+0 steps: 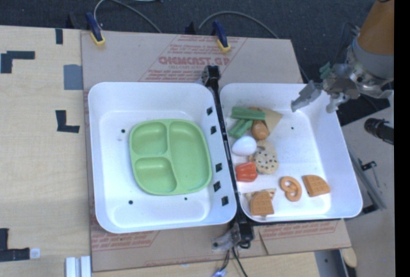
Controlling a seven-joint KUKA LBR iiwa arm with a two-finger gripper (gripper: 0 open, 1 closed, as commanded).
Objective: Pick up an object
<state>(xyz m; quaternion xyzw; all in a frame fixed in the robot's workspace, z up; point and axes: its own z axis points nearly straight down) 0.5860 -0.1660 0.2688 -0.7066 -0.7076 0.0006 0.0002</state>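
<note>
Arm: enters from right, wrist tilted over right bin [333,160] top-right corner | gripper [317,100]: 2 fingers spread, grasping nothing | pretzel [290,188]: untouched

Your tabletop [38,160] is pale wood with dark tape marks at the left. A brown cardboard sheet [192,54] with red print lies flat on it, held at the far edge by two blue-and-yellow clamps [96,31]. On the cardboard sit two white bins, left bin [106,99] and right bin [343,186], touching along a black center seam. Cables [128,3] trail across the dark floor beyond.
</note>
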